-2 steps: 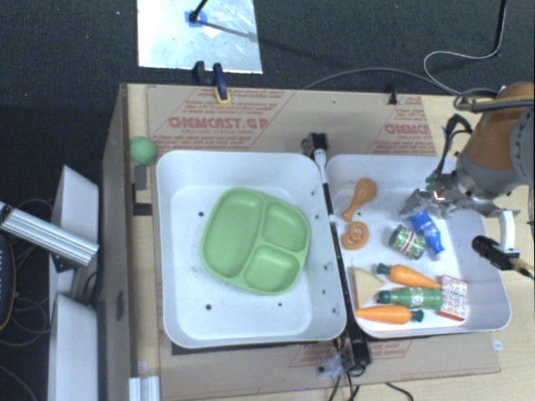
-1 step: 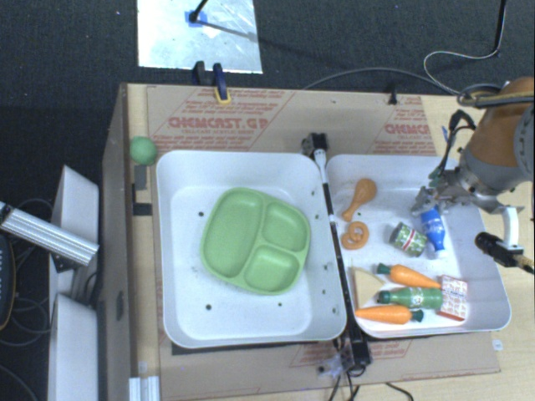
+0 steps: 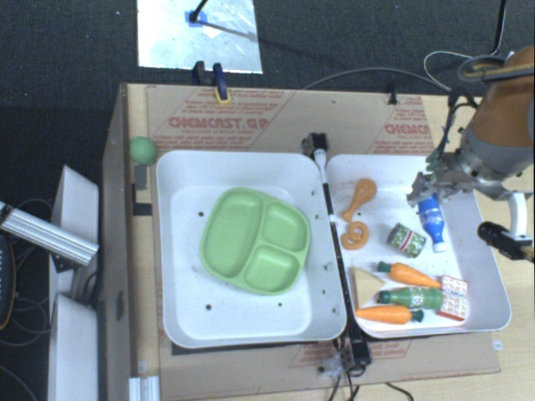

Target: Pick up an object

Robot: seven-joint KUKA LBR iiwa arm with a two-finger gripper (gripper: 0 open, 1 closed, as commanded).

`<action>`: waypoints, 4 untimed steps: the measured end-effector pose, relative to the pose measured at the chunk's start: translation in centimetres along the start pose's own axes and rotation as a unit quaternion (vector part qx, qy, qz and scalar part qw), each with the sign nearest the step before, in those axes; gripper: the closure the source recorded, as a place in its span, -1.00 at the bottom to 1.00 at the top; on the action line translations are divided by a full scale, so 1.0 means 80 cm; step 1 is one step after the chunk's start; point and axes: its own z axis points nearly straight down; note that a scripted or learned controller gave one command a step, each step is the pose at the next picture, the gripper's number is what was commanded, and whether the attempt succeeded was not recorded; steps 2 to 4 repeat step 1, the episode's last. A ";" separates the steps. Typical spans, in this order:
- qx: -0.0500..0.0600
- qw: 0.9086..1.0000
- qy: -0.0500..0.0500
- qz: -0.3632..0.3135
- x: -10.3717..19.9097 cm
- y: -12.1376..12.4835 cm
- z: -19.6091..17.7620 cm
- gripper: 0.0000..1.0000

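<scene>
My gripper (image 3: pixel 429 187) sits over the far right part of the right bin (image 3: pixel 493 284), reaching in from the right edge. Directly under it lies a blue-and-white bottle (image 3: pixel 432 218). The bottle's upper end is beneath my fingers, and I cannot tell whether they are spread or closed on it.

Bottle orientation: long axis runs from the bin's far edge toward its near edge, tilted slightly rightward at the near end. The blue body points toward the near edge; which end carries the cap is not resolvable.

Other contents of the right bin:
- A small green can (image 3: pixel 406 239), just left of the bottle, lying on its side.
- An orange spoon-shaped piece (image 3: pixel 361 195) near the far left corner.
- A pretzel (image 3: pixel 354 235), close to the left wall.
- Two carrots (image 3: pixel 409 273), a green bottle (image 3: pixel 410 296) between them, and a red-and-white packet (image 3: pixel 453 297), grouped along the near edge.

The left bin (image 3: pixel 188 316) holds a green divided tray (image 3: pixel 255 240), set at a slant near its centre.
</scene>
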 end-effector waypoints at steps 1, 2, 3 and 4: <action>0.002 1.000 0.000 0.001 0.059 -0.127 -0.064 1.00; 0.002 1.000 0.000 0.001 0.059 -0.127 -0.064 1.00; 0.002 1.000 0.000 0.001 0.059 -0.127 -0.064 1.00; 0.002 1.000 0.000 0.001 0.059 -0.127 -0.064 1.00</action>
